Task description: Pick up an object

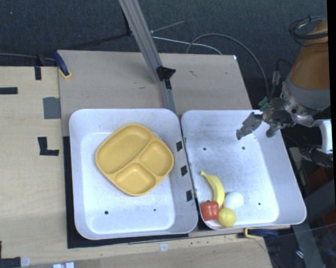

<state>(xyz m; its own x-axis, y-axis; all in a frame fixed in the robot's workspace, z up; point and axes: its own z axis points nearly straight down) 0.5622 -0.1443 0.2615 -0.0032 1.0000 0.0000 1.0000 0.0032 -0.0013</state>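
Observation:
Toy food lies in the near left corner of the right bin (269, 159): a yellow banana (215, 187), a white egg-shaped piece (234, 200), a small yellow ball (227, 217) and a red piece (209, 210). My gripper (258, 126) hangs over the bin's far right part, well away from that food. Its two dark fingers are spread apart with nothing between them.
The left bin (86, 162) holds a yellow divided plate (134, 159). A grey metal pole (144, 37) slants down to the bins' shared far edge. The arm's orange band (312, 63) stands at the right edge of the view.

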